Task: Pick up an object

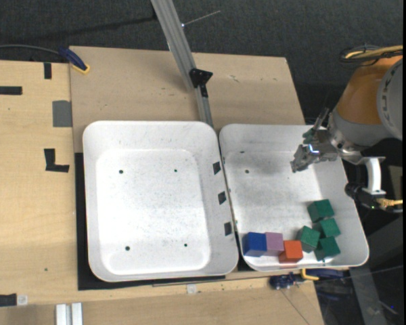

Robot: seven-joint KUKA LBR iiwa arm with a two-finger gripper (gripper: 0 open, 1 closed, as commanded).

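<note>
- The grey two-finger gripper (303, 160) hangs over the upper right part of the right shallow white plastic bin (271, 144), near that bin's right wall; whether it is open or closed cannot be told from this slanted view, and nothing shows in its grasp.
- Behind it, the grey arm with its orange band (365, 100) reaches in from the right edge of the view.
- The bin floor directly under the gripper is bare white plastic with faint dark speckling.
- Well below the gripper, along the bin's right wall, sits a loose cluster of dark green blocks (323, 229), four as far as can be made out, touching or nearly touching one another.
- In the bin's lower corner a row of small cubes lies against the near wall: a blue cube (255, 243), a pale purple cube (274, 242) just beside it, then an orange cube (291, 250) touching the purple one and close to the lowest green blocks.
- All of these things are well apart from the gripper.
- The left shallow white plastic bin (95, 181) sits just beside the right one, their rims meeting at the middle.
- Both bins rest on a light wooden bench (128, 80), with a slanted grey metal bar (176, 32) crossing above them.
</note>
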